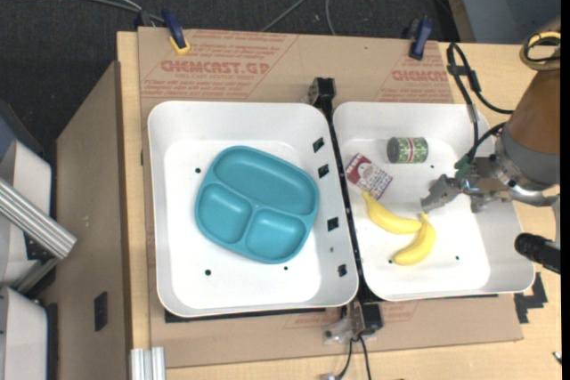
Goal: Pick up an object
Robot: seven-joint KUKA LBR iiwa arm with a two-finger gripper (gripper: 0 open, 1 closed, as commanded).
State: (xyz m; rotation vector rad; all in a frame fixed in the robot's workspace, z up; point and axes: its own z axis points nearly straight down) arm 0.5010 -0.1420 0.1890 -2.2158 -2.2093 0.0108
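Gripper spread wide, holding nothing, just R of 2 bananas; can, packet nearby.

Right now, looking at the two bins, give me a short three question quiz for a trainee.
1. True or false: the teal divided plate lies in the left bin.
2. Which thing in the right bin lies nearest the tool?
A. the green can
B. the banana
C. the red and white packet
3. Fill in: the green can lies on its ____.

Key:
1. True.
2. B. The banana's upper curve lies just below and left of the tool in the camera view.
3. Side.
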